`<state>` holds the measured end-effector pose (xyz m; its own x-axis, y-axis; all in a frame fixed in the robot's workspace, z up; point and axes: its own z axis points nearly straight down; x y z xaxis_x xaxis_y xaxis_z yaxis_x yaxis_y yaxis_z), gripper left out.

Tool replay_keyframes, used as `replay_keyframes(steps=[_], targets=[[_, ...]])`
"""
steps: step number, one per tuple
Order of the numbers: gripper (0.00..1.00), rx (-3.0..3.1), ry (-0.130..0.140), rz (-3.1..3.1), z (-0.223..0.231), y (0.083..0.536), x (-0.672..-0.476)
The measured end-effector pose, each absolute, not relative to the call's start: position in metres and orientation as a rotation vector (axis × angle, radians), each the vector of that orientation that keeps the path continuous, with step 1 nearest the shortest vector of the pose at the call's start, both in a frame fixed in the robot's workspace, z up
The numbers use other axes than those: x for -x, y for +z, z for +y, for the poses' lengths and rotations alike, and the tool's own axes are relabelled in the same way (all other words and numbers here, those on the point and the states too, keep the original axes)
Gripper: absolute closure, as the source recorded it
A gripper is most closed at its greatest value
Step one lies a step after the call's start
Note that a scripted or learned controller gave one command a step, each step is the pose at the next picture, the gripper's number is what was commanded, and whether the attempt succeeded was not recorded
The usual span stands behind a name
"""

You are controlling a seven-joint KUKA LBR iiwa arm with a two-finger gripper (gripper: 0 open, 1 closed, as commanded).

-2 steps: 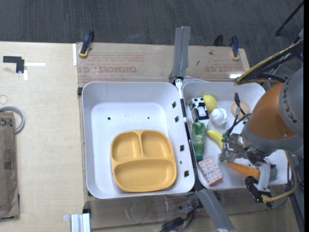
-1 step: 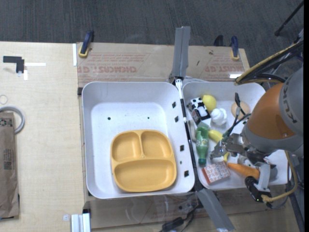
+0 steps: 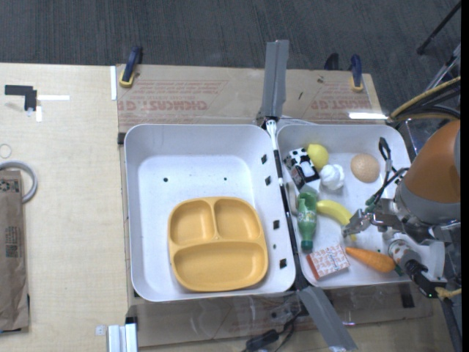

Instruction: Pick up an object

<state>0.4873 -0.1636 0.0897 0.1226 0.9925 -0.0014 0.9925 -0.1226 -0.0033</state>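
Gripper (image 3: 357, 223) sits low in the right bin (image 3: 396, 134), fingers slightly parted with nothing seen between them. Its tips lie just right of the banana (image 3: 334, 211) and just above the carrot (image 3: 371, 259). A green bottle (image 3: 306, 217) lies left of the banana, with a red-patterned card box (image 3: 327, 261) near it on the near side. Farther off lie a lemon (image 3: 318, 154), a white lump (image 3: 332, 176), a black-and-white item (image 3: 300, 163) and a tan egg-shaped ball (image 3: 365, 167). The left bin (image 3: 146, 196) holds a yellow divided plate (image 3: 218, 243).
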Motion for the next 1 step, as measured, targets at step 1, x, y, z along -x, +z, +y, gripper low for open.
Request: replay_keyframes(steps=[1], targets=[[0.00, 2.116, 0.005, -2.317, -0.1155, 0.0895, -0.4933]])
